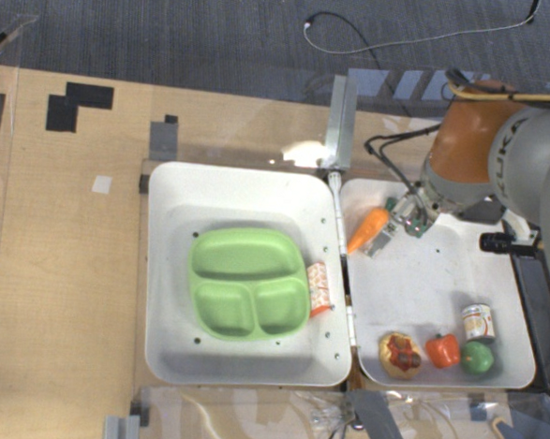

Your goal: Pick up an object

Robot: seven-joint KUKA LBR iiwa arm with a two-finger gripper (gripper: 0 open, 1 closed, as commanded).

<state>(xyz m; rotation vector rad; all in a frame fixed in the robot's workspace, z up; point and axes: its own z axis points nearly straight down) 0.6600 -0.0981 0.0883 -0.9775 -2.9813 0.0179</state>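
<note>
The end effector point(383, 233) was positioned at the right bin's point(440, 282) far-left corner, its fingers closed on the carrot point(366, 232). The carrot was tilted against the bin's left wall.

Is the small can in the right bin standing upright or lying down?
Upright: the can shows its round top, label below it, beside the green ball.

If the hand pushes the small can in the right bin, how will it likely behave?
The small can stands upright near the bin's right wall, so a high push may tip it. Once on its side, its round body would probably roll. It looks rigid, and its smooth surface may slip.
</note>
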